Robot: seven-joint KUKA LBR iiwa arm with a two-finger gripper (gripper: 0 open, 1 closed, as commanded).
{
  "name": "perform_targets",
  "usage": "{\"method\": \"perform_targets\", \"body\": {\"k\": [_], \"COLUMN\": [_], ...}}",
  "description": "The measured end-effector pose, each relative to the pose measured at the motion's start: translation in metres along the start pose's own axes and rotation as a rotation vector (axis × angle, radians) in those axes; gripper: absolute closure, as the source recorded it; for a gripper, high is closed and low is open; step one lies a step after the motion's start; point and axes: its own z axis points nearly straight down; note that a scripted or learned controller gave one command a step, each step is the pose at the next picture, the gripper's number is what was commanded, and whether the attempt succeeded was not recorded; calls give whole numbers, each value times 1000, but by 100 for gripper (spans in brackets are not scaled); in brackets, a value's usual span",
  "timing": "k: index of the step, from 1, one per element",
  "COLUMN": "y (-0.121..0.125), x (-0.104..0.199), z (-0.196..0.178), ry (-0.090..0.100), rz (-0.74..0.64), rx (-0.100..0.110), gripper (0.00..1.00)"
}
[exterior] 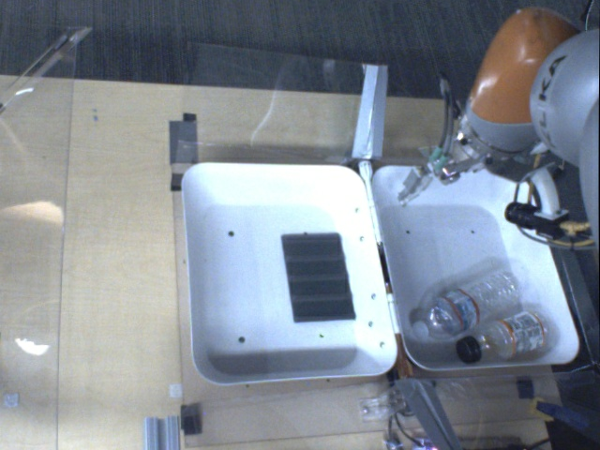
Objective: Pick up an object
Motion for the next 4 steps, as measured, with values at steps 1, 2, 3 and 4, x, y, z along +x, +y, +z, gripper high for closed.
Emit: {"method": "perform_targets", "body": {"k": [1, 2, 3, 4], "y": [-63, -158, -158, -133], "x": [-8, 2, 2, 38], "z": [33, 101, 101, 100], "ry": [2, -3, -3, -2], "rz": [258, -21, -20, 3], "rx": [5, -5, -5, -5], "gripper": [0, 0, 0, 0]}}
